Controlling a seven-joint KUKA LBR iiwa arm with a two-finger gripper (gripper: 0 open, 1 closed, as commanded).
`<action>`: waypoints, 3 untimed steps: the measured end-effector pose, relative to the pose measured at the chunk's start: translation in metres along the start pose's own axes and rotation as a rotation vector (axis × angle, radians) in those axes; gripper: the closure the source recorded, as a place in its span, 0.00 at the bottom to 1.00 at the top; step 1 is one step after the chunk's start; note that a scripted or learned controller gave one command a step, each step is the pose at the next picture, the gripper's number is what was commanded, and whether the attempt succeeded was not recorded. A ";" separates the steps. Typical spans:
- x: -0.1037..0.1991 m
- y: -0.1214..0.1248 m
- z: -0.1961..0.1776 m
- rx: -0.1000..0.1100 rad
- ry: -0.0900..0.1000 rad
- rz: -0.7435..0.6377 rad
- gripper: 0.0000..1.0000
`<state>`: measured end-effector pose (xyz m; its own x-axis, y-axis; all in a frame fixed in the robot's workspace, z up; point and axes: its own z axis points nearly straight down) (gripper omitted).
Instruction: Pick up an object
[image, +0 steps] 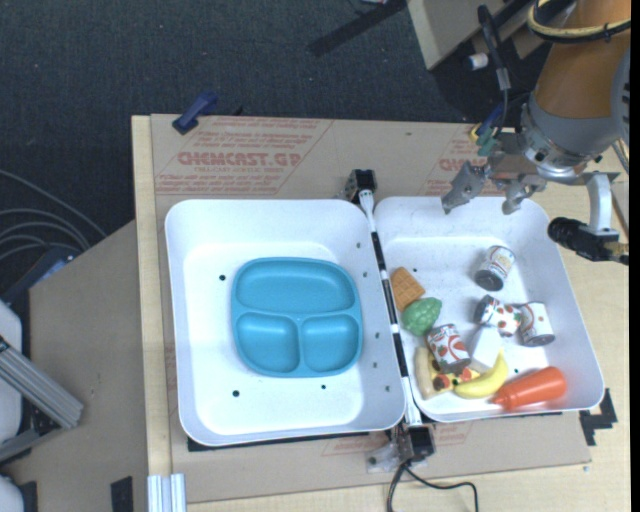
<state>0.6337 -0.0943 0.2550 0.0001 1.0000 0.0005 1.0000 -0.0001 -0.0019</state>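
My gripper (487, 196) hangs over the far edge of the right bin (580, 335), its two fingers spread apart with nothing between them. Below it in that bin lie a small tin can (494, 267), a tan waffle-like piece (405, 287), a green lump (422, 315), a red-and-white can (447, 345), a banana (480, 381), an orange carrot-shaped toy (528, 389) and a red-and-white patterned item (517, 319). The nearest object, the tin can, sits well in front of the fingers.
The left bin (190, 300) holds a blue divided plate (296, 315). A black hinge clip (360, 185) sits between the bins at the far side. Cardboard (250, 155) lies under both bins. Cables run at the left edge.
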 end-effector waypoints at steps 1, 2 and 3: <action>-0.024 0.011 0.133 0.001 0.000 0.000 0.00; -0.006 0.033 0.170 -0.003 -0.001 -0.001 0.00; -0.010 0.007 0.170 0.001 0.000 0.000 0.00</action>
<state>0.6402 -0.1041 0.0846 0.0004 1.0000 0.0008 1.0000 -0.0004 -0.0030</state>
